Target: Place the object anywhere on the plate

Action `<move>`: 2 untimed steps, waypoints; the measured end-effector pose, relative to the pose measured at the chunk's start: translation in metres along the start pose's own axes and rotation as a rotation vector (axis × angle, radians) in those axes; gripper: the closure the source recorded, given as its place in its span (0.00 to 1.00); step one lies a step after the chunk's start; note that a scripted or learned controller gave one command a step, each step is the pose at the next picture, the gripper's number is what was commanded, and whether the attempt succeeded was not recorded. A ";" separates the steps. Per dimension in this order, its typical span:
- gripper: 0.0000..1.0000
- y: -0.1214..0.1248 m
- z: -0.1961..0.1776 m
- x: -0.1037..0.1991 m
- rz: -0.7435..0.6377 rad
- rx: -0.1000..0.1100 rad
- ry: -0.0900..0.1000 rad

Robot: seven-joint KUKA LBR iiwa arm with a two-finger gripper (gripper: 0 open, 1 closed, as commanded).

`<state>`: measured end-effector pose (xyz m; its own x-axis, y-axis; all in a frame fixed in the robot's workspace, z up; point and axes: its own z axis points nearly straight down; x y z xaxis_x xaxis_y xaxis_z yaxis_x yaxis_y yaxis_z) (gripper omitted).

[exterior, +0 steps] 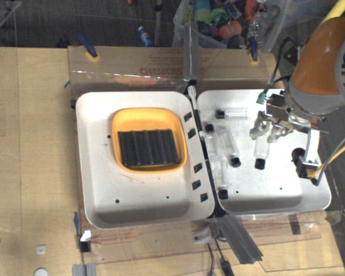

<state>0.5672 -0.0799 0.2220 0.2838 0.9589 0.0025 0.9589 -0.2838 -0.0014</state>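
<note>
A yellow plate (147, 117) sits in the left bin (98, 171). On it lies a black ridged slab (148, 147). Several clear tubes with black caps lie in the right bin (276, 197): one tube (260, 150) in the middle, another tube (229, 150) to its left, a third tube (231, 113) near the back. My gripper (268, 132) hangs over the right bin, open, its fingertips straddling the top end of the middle tube. I see nothing lifted between the fingers.
A raised divider with black clips (196, 154) separates the two bins. Behind the bench stands a clear box of coloured toys (230, 10). The arm's orange band (325, 56) and cables (310, 165) hang over the right bin's right side.
</note>
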 end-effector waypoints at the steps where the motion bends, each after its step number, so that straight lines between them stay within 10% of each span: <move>1: 1.00 0.052 0.038 0.028 -0.201 -0.002 -0.002; 2: 1.00 0.070 0.024 0.053 -0.273 -0.004 -0.003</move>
<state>0.6496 -0.0487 0.1983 0.0145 0.9999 -0.0011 0.9999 -0.0145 0.0025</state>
